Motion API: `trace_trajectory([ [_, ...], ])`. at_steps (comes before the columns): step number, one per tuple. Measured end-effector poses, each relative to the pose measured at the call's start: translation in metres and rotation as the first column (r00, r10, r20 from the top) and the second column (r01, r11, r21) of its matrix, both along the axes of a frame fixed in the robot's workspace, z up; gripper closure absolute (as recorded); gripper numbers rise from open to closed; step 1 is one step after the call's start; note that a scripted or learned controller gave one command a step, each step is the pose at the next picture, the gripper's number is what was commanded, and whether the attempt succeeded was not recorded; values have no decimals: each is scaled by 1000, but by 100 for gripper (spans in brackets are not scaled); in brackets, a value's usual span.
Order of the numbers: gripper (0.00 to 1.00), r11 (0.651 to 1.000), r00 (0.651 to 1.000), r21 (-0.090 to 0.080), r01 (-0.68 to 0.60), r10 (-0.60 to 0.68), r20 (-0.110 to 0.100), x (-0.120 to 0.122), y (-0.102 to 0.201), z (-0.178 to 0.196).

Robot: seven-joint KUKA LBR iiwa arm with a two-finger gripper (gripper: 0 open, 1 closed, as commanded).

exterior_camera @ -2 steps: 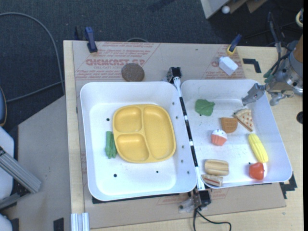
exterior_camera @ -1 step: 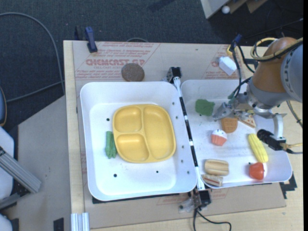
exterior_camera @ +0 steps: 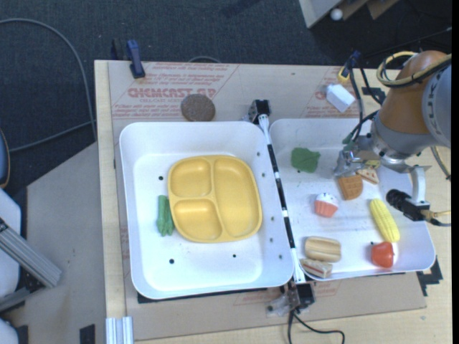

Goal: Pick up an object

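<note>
Reaching in from the right over the right bin (exterior_camera: pixel 423 260), arm (exterior_camera: pixel 409 102) with pincer (exterior_camera: pixel 349 165) lowered at the bin's far middle; whether apart or together, cannot tell. Just beneath and touching the pincer tip, brown bread-like piece (exterior_camera: pixel 351 186), not visibly clamped. Just left of the pincer, green leafy piece (exterior_camera: pixel 305 159). Nearer the camera and slightly left of the pincer, cupcake (exterior_camera: pixel 325 205) with white top. Nearer the camera and right of the pincer, yellow corn cob (exterior_camera: pixel 384 220) lying lengthwise, red tomato-like piece (exterior_camera: pixel 383 254) beyond its near end. Well toward the camera from the pincer, hot dog bun (exterior_camera: pixel 322 249) and, touching it at the bin's near rim, sandwich-like piece (exterior_camera: pixel 315 268). Well left of the pincer, left bin (exterior_camera: pixel 136 149) bearing yellow divided plate (exterior_camera: pixel 214 197), with green pod (exterior_camera: pixel 166 215) just beside the plate's far-left edge.
</note>
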State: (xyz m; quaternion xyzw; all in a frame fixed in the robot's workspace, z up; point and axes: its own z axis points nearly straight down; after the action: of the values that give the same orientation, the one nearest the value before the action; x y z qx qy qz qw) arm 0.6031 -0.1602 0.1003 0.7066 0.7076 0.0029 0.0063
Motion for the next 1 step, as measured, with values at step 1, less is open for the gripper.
trace_trajectory([
  [1, 100, 1000, 1000, 5, 0, 0, -11, -7, 52, 33],
])
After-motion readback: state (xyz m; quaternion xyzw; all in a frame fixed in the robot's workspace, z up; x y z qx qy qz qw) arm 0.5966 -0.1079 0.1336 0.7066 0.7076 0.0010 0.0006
